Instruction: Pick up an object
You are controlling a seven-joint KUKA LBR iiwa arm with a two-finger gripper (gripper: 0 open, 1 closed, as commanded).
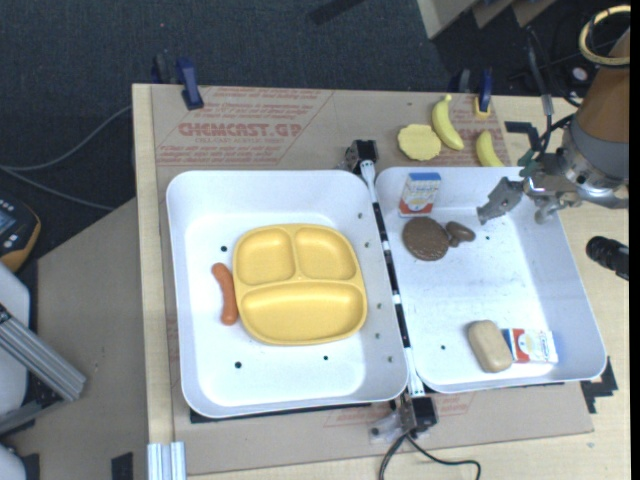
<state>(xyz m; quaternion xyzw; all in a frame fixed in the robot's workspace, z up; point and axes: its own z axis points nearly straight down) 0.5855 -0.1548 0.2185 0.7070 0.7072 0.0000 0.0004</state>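
Observation:
My gripper hangs over the far right part of the right bin, its two grey fingers spread open with nothing between them. To its left in that bin lie a small white carton, a round brown cookie and a small brown piece. Near the bin's front edge are a tan bread roll and a small red, white and blue box.
The left bin holds a yellow divided plate and an orange sausage beside it. Behind the right bin, on the bench, lie two bananas and a yellow disc.

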